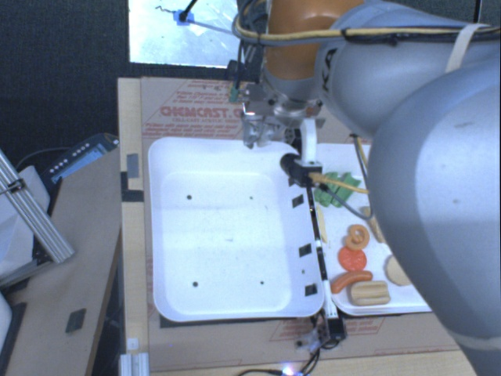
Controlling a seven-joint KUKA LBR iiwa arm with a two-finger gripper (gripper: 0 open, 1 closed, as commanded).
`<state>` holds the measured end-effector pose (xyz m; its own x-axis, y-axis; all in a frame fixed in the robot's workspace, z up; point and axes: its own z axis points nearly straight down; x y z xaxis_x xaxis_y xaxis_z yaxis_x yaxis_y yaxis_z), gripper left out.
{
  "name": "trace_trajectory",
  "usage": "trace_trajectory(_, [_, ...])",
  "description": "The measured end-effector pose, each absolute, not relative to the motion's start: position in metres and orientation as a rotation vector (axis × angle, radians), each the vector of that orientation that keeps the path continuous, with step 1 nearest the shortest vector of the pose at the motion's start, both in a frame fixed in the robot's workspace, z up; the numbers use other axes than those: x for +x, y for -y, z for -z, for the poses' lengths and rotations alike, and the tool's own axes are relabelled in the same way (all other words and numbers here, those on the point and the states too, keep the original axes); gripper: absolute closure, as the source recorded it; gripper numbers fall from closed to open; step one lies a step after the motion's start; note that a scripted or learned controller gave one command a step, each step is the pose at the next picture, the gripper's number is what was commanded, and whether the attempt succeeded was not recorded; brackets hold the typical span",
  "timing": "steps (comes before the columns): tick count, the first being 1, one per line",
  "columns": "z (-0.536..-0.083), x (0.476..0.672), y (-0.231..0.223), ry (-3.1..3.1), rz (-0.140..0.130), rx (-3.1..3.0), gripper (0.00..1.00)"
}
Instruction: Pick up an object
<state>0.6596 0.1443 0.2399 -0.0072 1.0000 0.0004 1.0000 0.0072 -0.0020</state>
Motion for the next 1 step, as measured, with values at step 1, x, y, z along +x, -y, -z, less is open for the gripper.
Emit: trace_trajectory(1, [-0.2018,0.6682,-0.1783,2.228,0.0,-2.213,1.0])
